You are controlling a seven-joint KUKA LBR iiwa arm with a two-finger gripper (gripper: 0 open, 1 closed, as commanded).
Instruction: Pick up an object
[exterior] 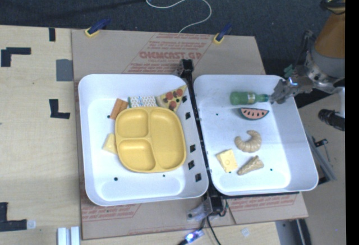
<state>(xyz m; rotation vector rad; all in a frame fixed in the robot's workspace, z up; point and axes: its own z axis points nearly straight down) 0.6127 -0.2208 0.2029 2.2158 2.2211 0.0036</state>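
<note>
The gripper is positioned at the far right edge of the right bin; whether it is wide or narrow cannot be told. A green bottle lies just left of the gripper, its cap end nearest it. A watermelon slice lies below-left. A croissant, cheese cube and cone lie further below.

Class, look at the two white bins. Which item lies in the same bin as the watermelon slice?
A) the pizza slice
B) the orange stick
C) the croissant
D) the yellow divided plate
C: the croissant lies in the right bin, just below the watermelon slice.
</note>
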